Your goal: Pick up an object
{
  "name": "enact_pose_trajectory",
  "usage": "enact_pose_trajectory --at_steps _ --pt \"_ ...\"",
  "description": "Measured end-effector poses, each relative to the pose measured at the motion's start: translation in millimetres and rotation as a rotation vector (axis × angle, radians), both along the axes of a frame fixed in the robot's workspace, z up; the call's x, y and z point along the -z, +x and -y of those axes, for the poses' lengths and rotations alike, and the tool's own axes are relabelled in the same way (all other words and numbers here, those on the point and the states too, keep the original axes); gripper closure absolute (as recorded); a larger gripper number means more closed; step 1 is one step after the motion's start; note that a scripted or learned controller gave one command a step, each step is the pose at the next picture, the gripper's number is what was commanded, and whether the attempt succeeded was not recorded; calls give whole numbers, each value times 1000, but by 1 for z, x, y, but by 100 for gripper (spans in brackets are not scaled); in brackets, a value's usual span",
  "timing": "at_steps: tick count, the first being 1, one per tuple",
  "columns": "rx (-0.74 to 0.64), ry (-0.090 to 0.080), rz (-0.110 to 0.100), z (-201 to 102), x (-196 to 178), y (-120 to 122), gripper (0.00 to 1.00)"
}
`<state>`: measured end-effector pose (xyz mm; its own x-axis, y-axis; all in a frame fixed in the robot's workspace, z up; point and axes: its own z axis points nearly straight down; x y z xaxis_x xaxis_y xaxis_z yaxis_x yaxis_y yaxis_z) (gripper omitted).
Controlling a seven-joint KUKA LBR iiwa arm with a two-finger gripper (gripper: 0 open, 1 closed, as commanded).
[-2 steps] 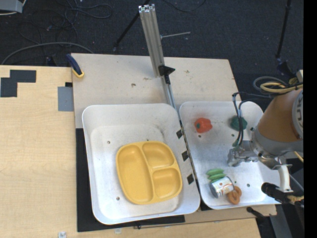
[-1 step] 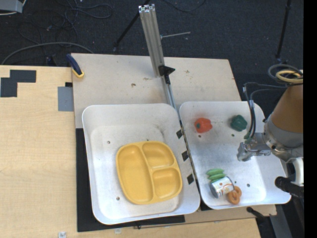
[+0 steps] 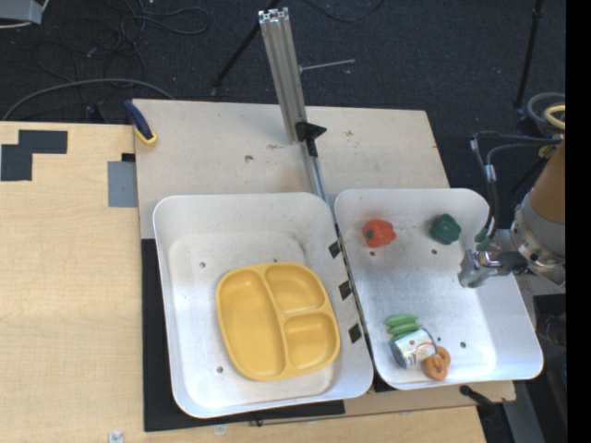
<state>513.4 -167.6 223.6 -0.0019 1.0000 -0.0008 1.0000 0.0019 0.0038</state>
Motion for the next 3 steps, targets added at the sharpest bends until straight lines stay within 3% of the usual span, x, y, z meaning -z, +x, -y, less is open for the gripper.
enact_pose_trajectory --at_steps 1,3 --pt "0 0 -1 1 -39 1 100" --pt "-3 3 -8 -113 -23 -14 100"
